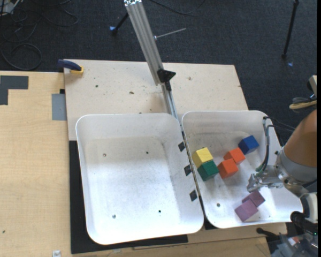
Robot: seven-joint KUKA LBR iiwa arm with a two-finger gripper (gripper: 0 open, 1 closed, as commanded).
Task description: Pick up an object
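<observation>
The right bin [224, 113] holds several small cubes. A yellow cube [203, 155] leans against a green cube [208, 169] near the divider. Two orange cubes [228, 167] [236, 155] sit in the middle, with a blue cube [249, 144] behind them. Two purple cubes [254, 199] [246, 211] lie at the front right. My gripper [260, 181] hangs low over the bin's right side, just above and behind the purple cubes and to the right of the orange ones. Nothing is visibly held in it.
The left bin [128, 118] stands beside the right one, joined by black clips [188, 170]. A slanted aluminium post [147, 36] rises behind the bins. A blue and yellow clamp [70, 66] lies at the board's far left corner. My arm [302, 154] covers the right bin's right rim.
</observation>
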